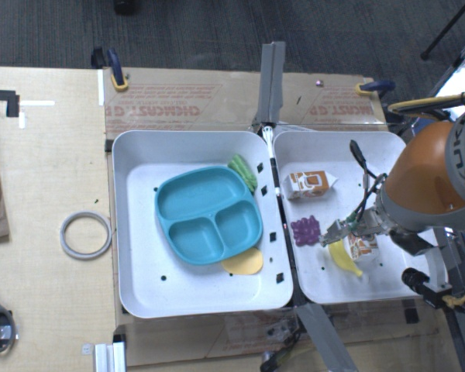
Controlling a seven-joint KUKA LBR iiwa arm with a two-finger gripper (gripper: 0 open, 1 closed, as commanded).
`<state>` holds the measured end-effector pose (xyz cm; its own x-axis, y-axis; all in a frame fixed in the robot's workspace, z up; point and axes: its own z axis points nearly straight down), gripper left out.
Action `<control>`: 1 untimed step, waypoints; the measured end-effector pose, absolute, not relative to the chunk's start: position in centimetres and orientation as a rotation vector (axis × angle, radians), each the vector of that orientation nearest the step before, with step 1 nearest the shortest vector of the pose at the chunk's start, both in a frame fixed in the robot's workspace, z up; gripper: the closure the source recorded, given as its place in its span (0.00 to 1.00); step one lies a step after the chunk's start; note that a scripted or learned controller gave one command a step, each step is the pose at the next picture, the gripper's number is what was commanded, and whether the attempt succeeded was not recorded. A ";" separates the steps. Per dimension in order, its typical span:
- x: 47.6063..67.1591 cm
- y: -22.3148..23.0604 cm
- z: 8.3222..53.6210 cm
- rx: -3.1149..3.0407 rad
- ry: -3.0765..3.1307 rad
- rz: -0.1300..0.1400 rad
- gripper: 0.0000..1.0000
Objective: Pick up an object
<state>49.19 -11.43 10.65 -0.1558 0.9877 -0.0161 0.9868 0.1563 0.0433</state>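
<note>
In the right bin (325, 285), a yellow banana (344, 259) lies next to a small white and orange carton (363, 247). My gripper (347, 231) hangs low just above these two, at the banana's upper end. It comes in from the right under the arm's orange band (428, 178). A bunch of purple grapes (304, 229) lies just left of the gripper. Farther back sits an orange and white milk carton (308, 183). Nothing is visibly lifted off the bin floor.
The left bin (132, 231) holds a blue divided plate (209, 215), a green item (244, 173) at its back edge and a yellow piece (245, 263) at its front. A grey ring (86, 234) lies on the bench at left. A divider wall (277, 208) separates the bins.
</note>
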 end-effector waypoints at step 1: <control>49.1 -11.6 10.6 1.961 2.404 0.032 0.00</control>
